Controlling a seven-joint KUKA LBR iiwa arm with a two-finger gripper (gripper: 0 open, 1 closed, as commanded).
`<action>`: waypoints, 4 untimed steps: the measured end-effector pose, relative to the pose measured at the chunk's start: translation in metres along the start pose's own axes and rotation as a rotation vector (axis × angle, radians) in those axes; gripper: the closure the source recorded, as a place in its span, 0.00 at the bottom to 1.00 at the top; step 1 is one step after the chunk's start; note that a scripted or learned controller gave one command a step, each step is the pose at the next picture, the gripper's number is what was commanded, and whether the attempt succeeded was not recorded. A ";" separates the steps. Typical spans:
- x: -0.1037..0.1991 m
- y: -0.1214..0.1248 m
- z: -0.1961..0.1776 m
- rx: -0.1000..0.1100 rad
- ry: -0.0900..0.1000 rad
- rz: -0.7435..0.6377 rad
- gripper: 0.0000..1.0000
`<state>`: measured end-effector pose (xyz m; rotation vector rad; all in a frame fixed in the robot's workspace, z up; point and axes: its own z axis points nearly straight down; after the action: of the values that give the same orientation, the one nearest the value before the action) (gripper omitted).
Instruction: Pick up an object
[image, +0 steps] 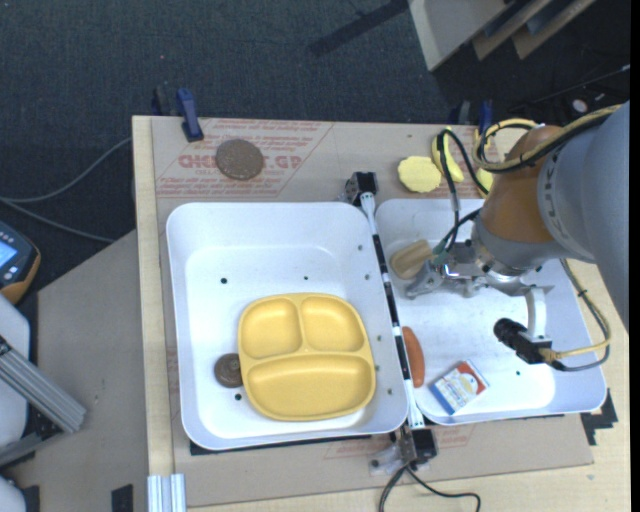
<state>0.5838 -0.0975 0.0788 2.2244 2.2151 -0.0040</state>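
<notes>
In the right bin (560, 395), my gripper (436, 277) hangs low near the bin's back left corner, under the grey arm with its orange band (515, 205). A tan rounded object (409, 258) lies just left of the gripper, touching or nearly touching it. An orange-red sausage-shaped piece (413, 356) rests along the bin's left wall. A small white, blue and orange box (458, 386) lies near the front edge. The arm hides the bin's back right part.
The left bin (200, 250) holds a yellow divided plate (304, 355) and a small brown disc (228, 371) at the plate's left. On the bench behind the bins lie a brown disc (238, 158) and a yellow lump (420, 174). Cables loop near the arm.
</notes>
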 end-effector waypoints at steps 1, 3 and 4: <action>-0.031 0.045 -0.006 -0.002 0.001 -0.005 0.00; -0.002 0.075 -0.002 0.034 -0.003 -0.004 0.00; -0.003 0.075 -0.001 0.033 0.002 -0.005 0.00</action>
<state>0.6591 -0.1007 0.0802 2.2364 2.2383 -0.0389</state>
